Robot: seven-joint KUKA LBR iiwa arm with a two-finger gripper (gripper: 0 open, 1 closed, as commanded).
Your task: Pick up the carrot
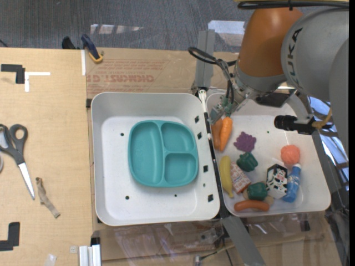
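two shallow white plastic bins side by side on a pale wooden bench (44,165). left bin (105,204): a teal three-compartment plastic plate (163,153) lying flat near its middle. right bin (316,198): orange toy carrot with green top (223,131) at the upper left corner, tilted, leaning against the wall shared with the left bin, green top uppermost. claw (226,107) directly above the carrot's leafy end, at or touching the green top; open or closed, cannot tell, the tip being small and partly lost among cables. grey arm with orange band (266,43) reaching in from the right, over the upper part of the right bin.

below the carrot, along the same wall, a yellow toy banana (226,176). just right of the carrot, a purple toy grape bunch (244,143); beneath that, a dark green toy pepper (247,162). further down, a small pink-and-white carton (239,179), a second green toy vegetable (257,190), and a red toy sausage (251,205) along the bottom wall. toward the right side, an orange-pink ball (290,154), a black-and-white cow-patterned toy (277,179) and a blue-and-white bottle (292,184) just beside each other.

on the bench left of the bins, grey-handled metal scissors (18,154), well apart from both bins. brown cardboard sheet (138,76) lying behind the left bin.
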